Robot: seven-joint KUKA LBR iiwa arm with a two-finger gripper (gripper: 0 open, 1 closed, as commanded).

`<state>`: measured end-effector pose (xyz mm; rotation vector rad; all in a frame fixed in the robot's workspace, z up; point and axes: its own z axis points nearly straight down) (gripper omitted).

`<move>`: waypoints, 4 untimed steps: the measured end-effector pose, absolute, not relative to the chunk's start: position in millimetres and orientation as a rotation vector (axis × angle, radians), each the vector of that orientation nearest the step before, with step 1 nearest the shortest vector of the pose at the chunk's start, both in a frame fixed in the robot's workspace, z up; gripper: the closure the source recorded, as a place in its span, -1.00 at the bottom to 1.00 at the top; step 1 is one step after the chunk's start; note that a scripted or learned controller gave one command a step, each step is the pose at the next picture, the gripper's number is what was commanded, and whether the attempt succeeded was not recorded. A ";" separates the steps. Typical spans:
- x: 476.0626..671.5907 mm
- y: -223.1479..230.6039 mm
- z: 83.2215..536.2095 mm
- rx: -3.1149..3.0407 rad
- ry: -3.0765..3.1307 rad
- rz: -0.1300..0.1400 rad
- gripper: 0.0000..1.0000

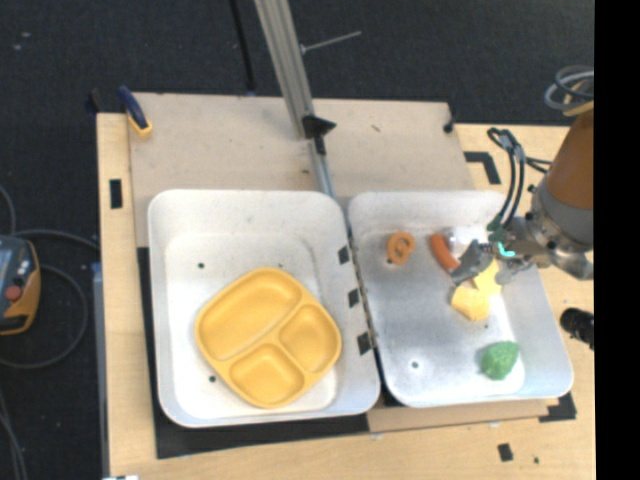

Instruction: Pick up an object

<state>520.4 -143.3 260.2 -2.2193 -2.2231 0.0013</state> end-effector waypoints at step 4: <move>517.5 -143.8 103.4 -2.221 -2.219 0.004 -1.00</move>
